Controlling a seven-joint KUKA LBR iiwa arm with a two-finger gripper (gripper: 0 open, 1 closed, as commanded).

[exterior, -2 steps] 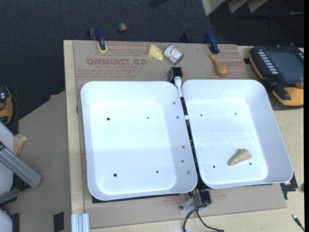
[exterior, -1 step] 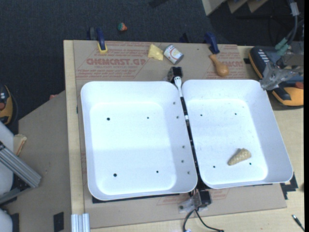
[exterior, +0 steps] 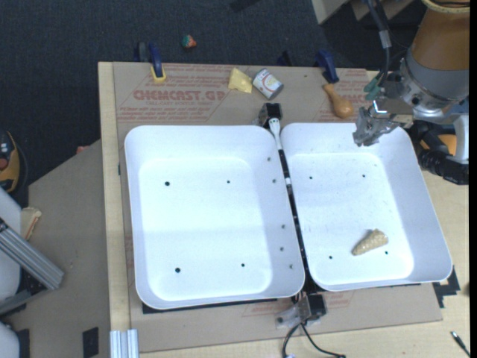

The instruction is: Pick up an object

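A small tan cone-shaped object (exterior: 370, 242) lies in the right bin (exterior: 417, 200), near its front right corner. My gripper (exterior: 367, 136) hangs over the back edge of the right bin, well behind the cone and apart from it. Nothing shows between its fingers.
The left bin (exterior: 134, 200) sits beside the right one. Behind the bins on the board lie a yellow wedge (exterior: 240, 81), a small white box (exterior: 267, 83) and a tan pear-like piece (exterior: 339, 101). Blue clamps (exterior: 156, 57) hold the board's back edge.
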